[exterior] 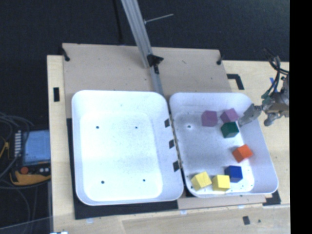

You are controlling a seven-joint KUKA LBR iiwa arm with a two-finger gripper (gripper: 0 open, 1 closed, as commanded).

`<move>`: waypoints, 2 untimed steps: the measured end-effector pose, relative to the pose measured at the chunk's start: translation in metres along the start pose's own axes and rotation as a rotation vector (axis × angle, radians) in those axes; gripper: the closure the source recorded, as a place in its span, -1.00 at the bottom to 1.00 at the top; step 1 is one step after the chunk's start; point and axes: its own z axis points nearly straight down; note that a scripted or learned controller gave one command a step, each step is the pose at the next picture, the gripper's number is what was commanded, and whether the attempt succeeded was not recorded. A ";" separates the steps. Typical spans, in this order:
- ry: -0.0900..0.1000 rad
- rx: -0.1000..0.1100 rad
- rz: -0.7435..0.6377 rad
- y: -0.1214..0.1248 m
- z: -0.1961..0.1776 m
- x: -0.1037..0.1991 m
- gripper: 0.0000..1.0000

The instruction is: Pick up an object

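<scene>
The right bin (195, 145) holds several small blocks: two purple ones (209, 118) (229, 115), a dark green one (229, 129), an orange one (242, 153), a blue one (234, 172) and two yellow ones (201, 181) (221, 182). My gripper (256, 121) hangs over the bin's upper right rim, just right of the green and purple blocks. Its fingers stand apart, open, with nothing between them. One grey finger (249, 115) points down-left toward the green block without touching it.
The left bin (117, 145) lies beside the right one. A slanted metal pole (139, 28) rises behind the bins. Cables and a blue device (36, 147) sit off the bench's left edge.
</scene>
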 end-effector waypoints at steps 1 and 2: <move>0.000 0.000 0.000 0.000 0.000 0.000 -1.00; 0.001 0.005 0.001 0.007 0.057 0.006 -1.00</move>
